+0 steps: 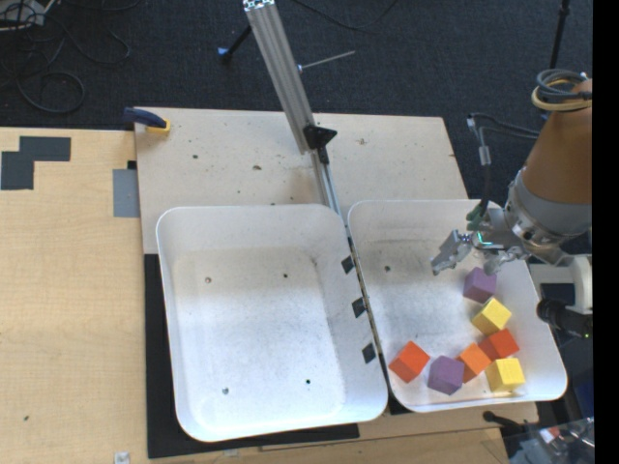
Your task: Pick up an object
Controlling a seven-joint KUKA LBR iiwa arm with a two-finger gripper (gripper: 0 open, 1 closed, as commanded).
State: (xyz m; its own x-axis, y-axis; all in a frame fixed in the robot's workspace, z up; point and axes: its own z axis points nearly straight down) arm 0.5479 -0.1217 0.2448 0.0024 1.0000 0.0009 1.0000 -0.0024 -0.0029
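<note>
Several small cubes lie in the right bin (406,230). A purple cube (479,284) is the uppermost, with a yellow cube (492,314) and a red cube (501,343) below it. An orange cube (474,359), a second yellow cube (506,374), a second purple cube (446,374) and an orange-red cube (410,361) sit along the bin's near side. My gripper (467,261) hangs over the right bin just above and left of the upper purple cube. It is open, with nothing between its fingers.
The left bin (193,259) adjoins the right one, with black clips (356,305) along the shared wall. A slanted aluminium post (285,71) rises from the bench behind the bins. The far half of the right bin is bare.
</note>
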